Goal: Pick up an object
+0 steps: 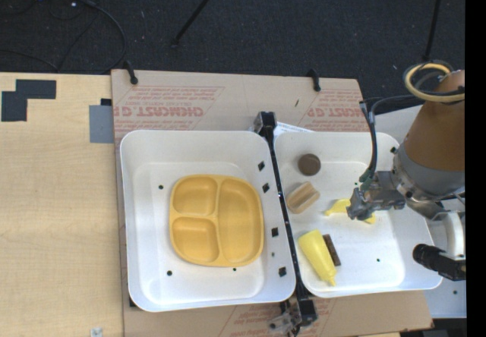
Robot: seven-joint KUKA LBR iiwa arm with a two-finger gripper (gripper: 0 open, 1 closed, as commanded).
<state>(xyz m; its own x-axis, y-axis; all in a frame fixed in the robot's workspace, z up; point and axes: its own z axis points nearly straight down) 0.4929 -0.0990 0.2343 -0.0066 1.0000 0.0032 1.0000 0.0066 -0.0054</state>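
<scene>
My pincer (363,209) low in right bin (383,271), over small yellow object (336,209); can't tell its state. Yellow divided plate (216,219) in left bin (144,214).

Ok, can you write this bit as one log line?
gripper: low in right bin | at: small yellow piece | nearby: brown disc | left bin: yellow plate

A pale wooden bench (53,214) bears a cardboard sheet (228,100) with two white bins (140,176) side by side.

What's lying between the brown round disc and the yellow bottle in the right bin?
In the camera view, a tan block lies between the brown disc and the yellow bottle.
</scene>
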